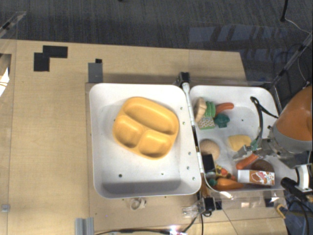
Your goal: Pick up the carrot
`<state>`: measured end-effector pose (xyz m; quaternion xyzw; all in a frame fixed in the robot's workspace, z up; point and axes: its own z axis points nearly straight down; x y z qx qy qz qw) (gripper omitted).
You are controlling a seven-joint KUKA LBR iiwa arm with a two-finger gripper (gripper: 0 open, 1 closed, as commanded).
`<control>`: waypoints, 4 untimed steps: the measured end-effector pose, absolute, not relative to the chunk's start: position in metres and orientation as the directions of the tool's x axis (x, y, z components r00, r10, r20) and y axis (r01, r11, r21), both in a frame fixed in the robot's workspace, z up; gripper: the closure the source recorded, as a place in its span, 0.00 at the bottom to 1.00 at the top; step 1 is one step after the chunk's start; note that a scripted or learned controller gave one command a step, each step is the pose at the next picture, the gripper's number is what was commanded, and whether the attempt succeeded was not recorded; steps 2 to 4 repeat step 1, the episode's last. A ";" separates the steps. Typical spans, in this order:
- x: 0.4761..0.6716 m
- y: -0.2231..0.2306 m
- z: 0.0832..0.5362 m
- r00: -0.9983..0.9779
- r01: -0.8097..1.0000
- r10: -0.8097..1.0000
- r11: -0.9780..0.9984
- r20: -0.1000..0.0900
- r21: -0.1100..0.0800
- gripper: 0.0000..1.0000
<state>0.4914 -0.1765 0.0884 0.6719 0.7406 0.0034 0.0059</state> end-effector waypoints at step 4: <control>0.558 -0.174 0.122 0.146 0.989 0.989 -0.146 -0.001 0.008 0.00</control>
